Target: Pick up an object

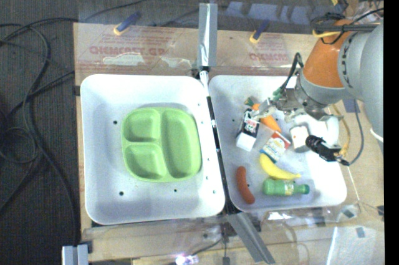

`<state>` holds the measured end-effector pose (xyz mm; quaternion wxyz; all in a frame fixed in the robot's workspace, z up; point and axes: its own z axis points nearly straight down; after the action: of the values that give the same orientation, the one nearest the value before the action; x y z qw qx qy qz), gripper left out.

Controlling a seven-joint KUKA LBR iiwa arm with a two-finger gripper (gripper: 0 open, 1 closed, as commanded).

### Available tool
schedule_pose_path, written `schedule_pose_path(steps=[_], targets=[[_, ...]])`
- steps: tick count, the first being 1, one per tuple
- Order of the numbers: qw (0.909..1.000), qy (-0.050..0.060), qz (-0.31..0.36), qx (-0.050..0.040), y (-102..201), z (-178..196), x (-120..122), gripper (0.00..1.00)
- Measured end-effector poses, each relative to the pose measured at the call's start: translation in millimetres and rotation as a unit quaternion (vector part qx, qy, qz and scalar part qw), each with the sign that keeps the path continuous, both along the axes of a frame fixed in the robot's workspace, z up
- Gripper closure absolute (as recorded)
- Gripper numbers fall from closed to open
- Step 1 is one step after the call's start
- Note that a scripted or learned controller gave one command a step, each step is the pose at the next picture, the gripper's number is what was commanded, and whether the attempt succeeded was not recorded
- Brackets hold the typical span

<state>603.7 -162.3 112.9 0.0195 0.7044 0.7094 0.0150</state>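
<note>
While the gripper hangs low over the right bin, whether it is parted or closed cannot be told from this slant. Just below it lies an orange carrot, with a black-and-white carton to its left. Farther below sit a small printed box, a yellow banana, a green bottle and a red sausage. Their labels are too small to read. Far left, a green divided plate fills the left bin.

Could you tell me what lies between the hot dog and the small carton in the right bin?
In the camera view, the banana lies between the hot dog and the small carton.
</note>
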Motion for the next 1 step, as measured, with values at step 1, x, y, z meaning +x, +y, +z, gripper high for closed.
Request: schedule_pose_path(steps=[1], targets=[[0.9998,0.0,-0.02,0.0016,-5.8,-0.3,16.0,0.0]])
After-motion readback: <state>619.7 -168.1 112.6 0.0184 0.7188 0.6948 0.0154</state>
